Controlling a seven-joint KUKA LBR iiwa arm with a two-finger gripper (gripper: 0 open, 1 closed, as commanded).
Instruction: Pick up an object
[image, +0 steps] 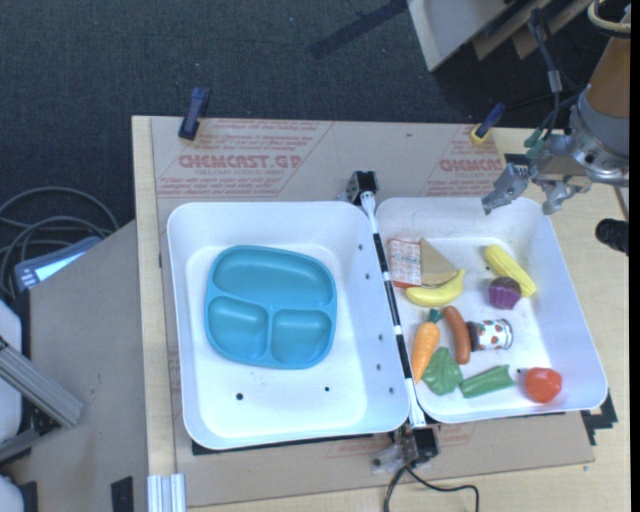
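Gripper (520, 196) hovers with fingers spread and nothing between them at the right bin's (570, 300) upper edge, while the yellow banana (509, 270) lies just below, long axis running diagonally down-right

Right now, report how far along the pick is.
Done: nothing looks picked yet. The toy foods, such as the banana, carrot and tomato, lie in the right bin. In hand: the gripper hangs open over that bin's far edge with nothing between its fingers. Left: descend onto an item, close and lift. The blue tray sits in the left bin.
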